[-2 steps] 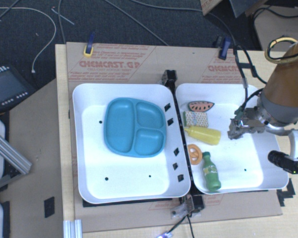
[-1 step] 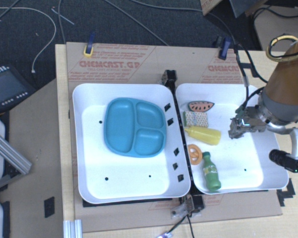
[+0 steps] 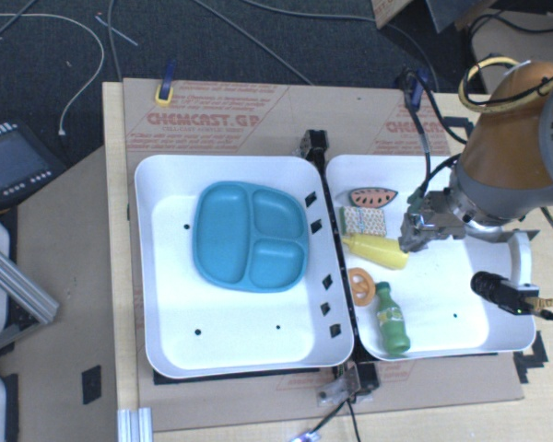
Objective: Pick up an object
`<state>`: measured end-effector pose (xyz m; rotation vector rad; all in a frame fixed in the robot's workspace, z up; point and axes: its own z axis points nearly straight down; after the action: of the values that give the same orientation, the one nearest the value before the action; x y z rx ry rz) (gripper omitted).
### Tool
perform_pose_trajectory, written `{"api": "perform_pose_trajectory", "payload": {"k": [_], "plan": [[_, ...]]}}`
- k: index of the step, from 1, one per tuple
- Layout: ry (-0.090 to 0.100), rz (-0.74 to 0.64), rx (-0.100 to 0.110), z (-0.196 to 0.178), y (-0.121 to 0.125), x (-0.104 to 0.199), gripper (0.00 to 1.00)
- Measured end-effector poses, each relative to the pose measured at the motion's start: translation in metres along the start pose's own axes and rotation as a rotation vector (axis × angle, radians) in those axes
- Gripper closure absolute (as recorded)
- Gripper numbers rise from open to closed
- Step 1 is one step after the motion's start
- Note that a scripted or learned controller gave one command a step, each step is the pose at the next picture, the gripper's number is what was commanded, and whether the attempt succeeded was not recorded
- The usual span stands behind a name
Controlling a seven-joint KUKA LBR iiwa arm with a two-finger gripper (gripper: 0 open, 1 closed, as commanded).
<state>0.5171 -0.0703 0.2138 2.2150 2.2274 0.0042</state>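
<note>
The gripper (image 3: 415, 233) hangs low in the right bin (image 3: 461, 334), just beside the yellow banana (image 3: 376, 250) (whether it touches, or how it is set, cannot be told). A green bottle (image 3: 392, 319) lies nearer the front.

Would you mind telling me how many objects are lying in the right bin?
5: watermelon slice at back, patterned block below it, yellow piece, pretzel, green bottle in front. The arm may hide more.

The scene is evenly and brightly lit from above, the white bins (image 3: 166, 274) are slightly overexposed, and fine detail is softened throughout.
</note>
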Motion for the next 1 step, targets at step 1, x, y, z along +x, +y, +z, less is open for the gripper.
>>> {"api": "perform_pose_trajectory", "payload": {"k": [1], "plan": [[0.001,-0.001,0.000,-0.0080,0.0175,0.0505,1.00]]}}
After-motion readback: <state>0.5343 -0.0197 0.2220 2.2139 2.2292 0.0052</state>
